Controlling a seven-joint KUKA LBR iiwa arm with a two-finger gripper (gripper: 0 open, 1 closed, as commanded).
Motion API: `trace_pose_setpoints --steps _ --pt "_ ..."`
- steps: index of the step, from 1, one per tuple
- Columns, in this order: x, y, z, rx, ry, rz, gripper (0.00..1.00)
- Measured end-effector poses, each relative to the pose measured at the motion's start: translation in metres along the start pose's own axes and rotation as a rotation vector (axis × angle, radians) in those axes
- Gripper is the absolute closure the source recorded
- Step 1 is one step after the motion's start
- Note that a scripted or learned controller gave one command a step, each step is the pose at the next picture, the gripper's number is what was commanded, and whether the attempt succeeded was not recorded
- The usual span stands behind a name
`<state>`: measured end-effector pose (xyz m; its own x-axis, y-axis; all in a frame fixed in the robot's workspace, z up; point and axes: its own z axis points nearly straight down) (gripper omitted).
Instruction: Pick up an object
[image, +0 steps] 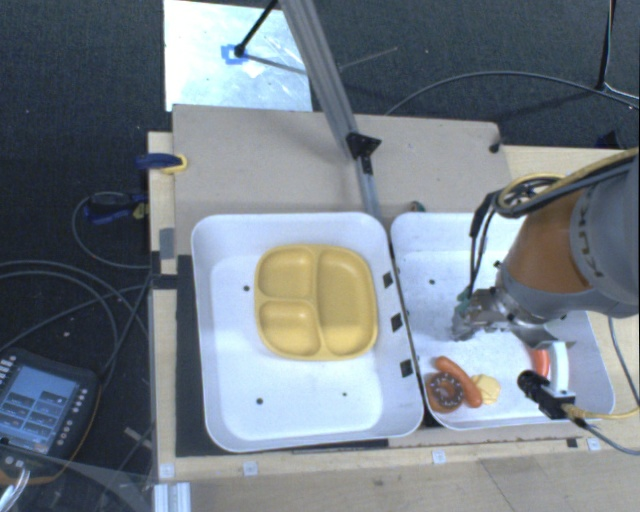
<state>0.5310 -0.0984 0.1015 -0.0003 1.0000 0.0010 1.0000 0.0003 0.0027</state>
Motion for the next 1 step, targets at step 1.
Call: trace_pose_setpoints --steps 1 --pt "0.0021 0.0052 -0.0637 -0.005 -0.002 -0.005 1.00"
